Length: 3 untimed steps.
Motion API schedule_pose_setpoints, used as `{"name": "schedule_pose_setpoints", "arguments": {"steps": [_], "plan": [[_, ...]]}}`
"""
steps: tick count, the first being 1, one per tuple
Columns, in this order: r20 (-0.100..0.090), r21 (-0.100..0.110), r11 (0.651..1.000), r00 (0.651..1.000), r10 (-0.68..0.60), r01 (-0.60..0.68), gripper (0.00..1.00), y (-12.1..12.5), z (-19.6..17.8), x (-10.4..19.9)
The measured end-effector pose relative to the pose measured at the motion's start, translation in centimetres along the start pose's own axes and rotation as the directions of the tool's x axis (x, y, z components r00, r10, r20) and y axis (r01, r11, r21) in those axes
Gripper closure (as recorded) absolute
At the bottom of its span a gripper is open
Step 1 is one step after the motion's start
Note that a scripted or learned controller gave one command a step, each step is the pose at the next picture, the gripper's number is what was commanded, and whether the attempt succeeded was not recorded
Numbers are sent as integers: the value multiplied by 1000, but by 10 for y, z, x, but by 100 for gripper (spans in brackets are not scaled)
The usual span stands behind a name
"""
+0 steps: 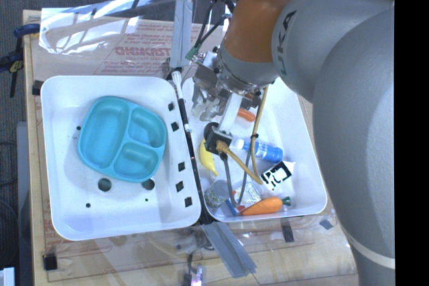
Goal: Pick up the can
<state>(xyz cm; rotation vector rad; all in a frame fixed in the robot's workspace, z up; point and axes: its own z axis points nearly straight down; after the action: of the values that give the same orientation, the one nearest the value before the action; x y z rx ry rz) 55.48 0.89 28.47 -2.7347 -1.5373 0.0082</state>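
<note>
Silvery can (218, 195) lies hemmed by carrot (263, 206) and banana (208, 159); gripper (206, 106) state unclear.

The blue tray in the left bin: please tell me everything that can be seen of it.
The blue tray is a light turquoise dish that looks like smooth plastic, with rounded corners and a raised rim. Ridges divide it into compartments: one large along its left side and smaller ones on its right. It lies flat, open side up, turned at a slant, on the floor of the left bin. A small dark piece sits at its lower right edge, perhaps touching.
</note>
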Motion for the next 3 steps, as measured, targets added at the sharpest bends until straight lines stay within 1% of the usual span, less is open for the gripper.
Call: {"name": "schedule_pose_setpoints", "arguments": {"steps": [1, 2, 3], "plan": [[1, -1, 976, 976, 219, -219, 100, -55, 18, -25], [1, -1, 999, 999, -46, 46, 100, -97, 27, 11], [-1, -4, 1000, 1000, 6, -6, 100, -44, -1, 3]]}}
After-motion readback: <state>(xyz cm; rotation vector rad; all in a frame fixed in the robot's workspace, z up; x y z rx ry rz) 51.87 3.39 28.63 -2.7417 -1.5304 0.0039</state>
